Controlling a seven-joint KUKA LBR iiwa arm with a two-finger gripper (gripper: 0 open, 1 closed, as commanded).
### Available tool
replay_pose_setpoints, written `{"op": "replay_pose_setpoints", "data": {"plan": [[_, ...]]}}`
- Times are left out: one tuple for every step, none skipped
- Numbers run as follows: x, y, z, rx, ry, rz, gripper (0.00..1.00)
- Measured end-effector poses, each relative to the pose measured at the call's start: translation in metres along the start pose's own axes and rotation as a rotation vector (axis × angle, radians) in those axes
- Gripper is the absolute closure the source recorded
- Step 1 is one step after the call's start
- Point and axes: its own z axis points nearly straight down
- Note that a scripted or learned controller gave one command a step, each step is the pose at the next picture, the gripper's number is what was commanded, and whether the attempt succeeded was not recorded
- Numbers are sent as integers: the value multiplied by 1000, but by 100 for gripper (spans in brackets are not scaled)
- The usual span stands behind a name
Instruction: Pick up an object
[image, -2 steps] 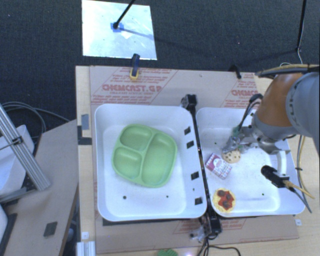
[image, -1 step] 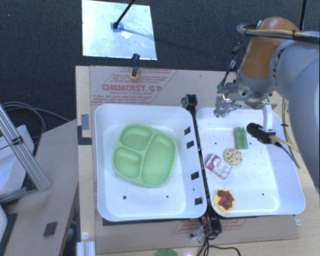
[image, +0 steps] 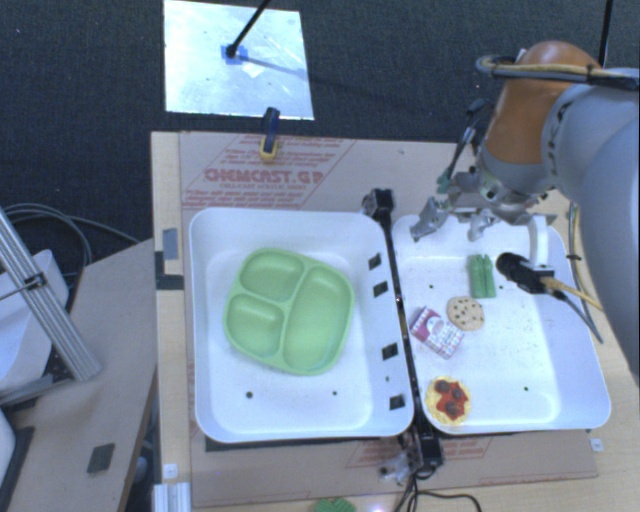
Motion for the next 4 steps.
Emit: {"op": "replay_pose_setpoints", "data": {"plan": [[-90, 8, 52, 4, -4, 10, 0], [-125, 8, 103, 4, -1, 6, 0], [-123, 11, 88, -3, -3, 0, 100], [-66, 10, 101, 1, 2, -3, 100]]}}
